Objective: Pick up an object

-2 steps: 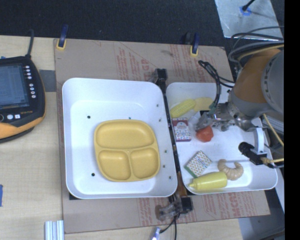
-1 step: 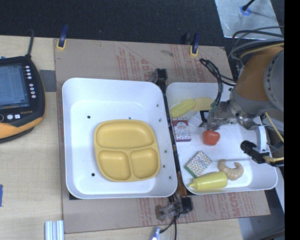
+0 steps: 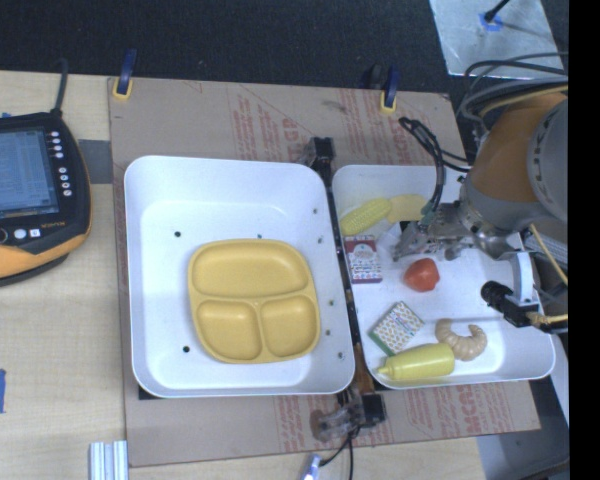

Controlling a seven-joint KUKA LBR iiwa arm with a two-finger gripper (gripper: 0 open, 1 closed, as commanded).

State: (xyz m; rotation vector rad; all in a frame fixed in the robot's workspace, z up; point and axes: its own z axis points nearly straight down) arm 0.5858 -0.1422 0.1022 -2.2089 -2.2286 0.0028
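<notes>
Picking one thing cleanly out of the right bin (image 3: pixel 500 368) is the step we have in hand, and the gripper (image 3: pixel 432 236) sits low at mid-right of the frame, just above and beside the tomato (image 3: pixel 422 274). We cannot tell from this slanted view whether the fingers are spread or pressed together; the dark hardware there blurs into the cables.

The tomato looks like our nearest target, lying free on the bin floor with bare white around it. We judge it round and smooth, so it may roll or squirt out if we close off-centre. We should centre over it, come straight down, and close slowly.

Other candidates crowd the edges: corn (image 3: pixel 368 214) at the bin's upper left, a small carton (image 3: pixel 363 261) against the left wall, a patterned block (image 3: pixel 397 326), a yellow bottle (image 3: pixel 417 364) and a shrimp (image 3: pixel 464 339) along the lower edge. Those by the walls leave little room for fingers.

The left bin (image 3: pixel 160 188) holds a yellow tray (image 3: pixel 252 299).
</notes>
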